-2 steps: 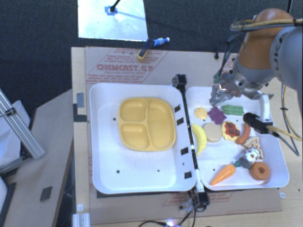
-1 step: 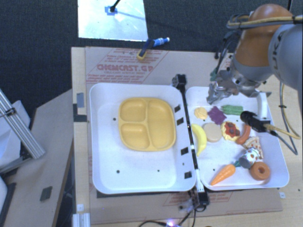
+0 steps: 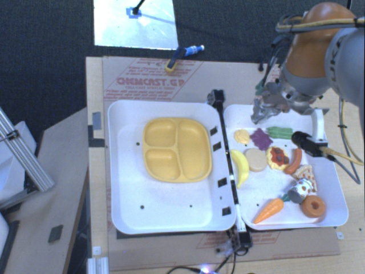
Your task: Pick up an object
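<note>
Toy food fills the right bin (image 3: pixel 342 213). Claw (image 3: pixel 259 114) hangs at that bin's far edge, nothing visibly in it; how wide it stands I cannot tell. Closest to it, just toward the bin's middle, lies the purple piece (image 3: pixel 262 138): probably light, stiff, slick plastic, flat and low, best pinched across its narrow width.

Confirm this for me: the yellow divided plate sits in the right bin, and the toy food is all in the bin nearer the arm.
Not quite. The camera view shows the yellow divided plate in the left bin, not the right one. The rest holds: the toy food, such as the banana, carrot and doughnut, lies in the right bin, nearer the arm.
</note>
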You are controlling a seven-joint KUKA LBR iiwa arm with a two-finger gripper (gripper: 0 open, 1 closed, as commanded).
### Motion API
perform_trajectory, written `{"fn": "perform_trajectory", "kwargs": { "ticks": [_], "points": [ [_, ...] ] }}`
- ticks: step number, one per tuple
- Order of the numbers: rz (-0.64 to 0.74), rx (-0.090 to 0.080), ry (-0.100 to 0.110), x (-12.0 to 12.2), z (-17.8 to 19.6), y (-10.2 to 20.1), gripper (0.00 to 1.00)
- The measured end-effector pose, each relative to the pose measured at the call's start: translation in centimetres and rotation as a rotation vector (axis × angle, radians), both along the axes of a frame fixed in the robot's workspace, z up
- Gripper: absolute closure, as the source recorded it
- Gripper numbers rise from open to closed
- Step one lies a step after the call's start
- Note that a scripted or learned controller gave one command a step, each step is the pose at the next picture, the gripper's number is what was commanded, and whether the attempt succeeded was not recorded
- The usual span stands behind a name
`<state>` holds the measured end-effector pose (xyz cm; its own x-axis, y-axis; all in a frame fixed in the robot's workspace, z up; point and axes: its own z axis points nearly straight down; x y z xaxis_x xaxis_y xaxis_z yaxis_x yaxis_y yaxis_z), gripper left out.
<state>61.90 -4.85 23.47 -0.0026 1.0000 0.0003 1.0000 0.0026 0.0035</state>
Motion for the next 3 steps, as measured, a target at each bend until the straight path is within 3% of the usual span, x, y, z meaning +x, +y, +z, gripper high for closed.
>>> {"fn": "perform_trajectory", "kwargs": {
  "ticks": [1, 2, 3],
  "points": [
    [0.002, 0.000, 0.003, -0.9, -1.2, 0.8, 1.00],
    [0.004, 0.000, 0.000, 0.3, -1.4, 0.8, 1.00],
    [-0.002, 0.000, 0.002, -1.0, -0.3, -0.1, 1.00]
  ]
}}
